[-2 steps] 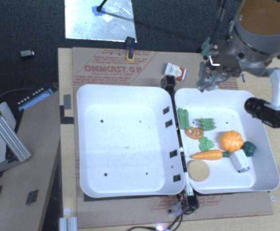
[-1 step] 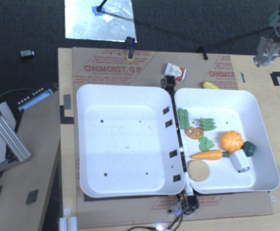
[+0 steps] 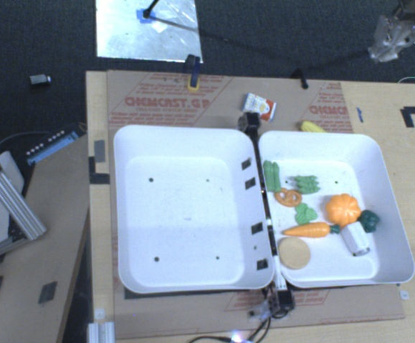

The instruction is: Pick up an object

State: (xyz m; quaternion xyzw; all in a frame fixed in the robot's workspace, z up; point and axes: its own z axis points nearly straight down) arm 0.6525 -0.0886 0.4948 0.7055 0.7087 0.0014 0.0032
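Two shallow white plastic bins sit side by side on the tabletop (image 3: 157, 91): the left bin (image 3: 186, 213) and the right bin (image 3: 378, 191), which holds toy food. The right bin's contents are a round orange pumpkin (image 3: 343, 208), a tapered carrot (image 3: 307, 229), a flat tan disc (image 3: 293, 253), a white cylinder (image 3: 356, 240), a pretzel (image 3: 288, 197) and green vegetables (image 3: 306, 184). The gripper (image 3: 391, 40) is well apart at upper right, holding nothing, and whether it is spread or closed cannot be told.
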